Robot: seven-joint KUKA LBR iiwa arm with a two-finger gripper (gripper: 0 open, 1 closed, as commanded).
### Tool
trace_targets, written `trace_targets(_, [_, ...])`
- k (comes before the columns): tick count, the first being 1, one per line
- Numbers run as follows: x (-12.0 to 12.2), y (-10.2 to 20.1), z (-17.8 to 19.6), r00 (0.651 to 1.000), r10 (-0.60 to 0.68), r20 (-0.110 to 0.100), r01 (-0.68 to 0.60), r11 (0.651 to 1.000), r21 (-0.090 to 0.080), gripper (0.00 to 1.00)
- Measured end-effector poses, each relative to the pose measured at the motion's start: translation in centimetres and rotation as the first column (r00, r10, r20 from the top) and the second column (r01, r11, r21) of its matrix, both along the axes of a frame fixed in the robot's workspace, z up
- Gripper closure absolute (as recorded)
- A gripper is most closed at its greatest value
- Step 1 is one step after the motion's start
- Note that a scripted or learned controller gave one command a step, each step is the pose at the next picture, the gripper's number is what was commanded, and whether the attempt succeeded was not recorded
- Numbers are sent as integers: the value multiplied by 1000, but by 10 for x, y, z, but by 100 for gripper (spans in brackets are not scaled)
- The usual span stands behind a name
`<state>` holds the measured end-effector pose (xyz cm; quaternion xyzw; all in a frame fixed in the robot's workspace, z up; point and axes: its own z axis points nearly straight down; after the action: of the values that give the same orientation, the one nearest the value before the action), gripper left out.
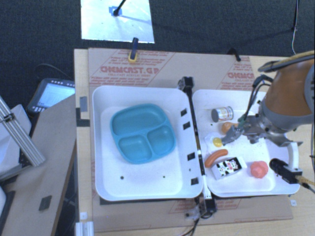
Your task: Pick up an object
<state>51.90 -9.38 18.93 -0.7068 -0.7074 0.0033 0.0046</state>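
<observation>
While the left bin (98, 146) holds a blue divided plate (142, 132), the right bin (246, 190) holds can (222, 114), sausage (216, 157), pink ball (259, 169); pincer (231, 135) low by an orange item (226, 127), spread unreadable.

The arm (290, 95) is a thick rounded body, mostly orange-brown, with a grey metal collar beneath it. Dark cables loop along its left side. From the collar juts a grey metal hand (230, 136) of small angular parts, slightly blurred. A white bracket and a black cylindrical fitting hang below the collar.
</observation>
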Motion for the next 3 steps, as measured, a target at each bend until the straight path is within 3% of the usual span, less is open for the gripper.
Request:
trace_targets(1, [3,0,6,1000,2,11,-2,1000,-1,0])
trace_targets(3, [-3,-4,-103,1000,1,14,-1,1000,-1,0])
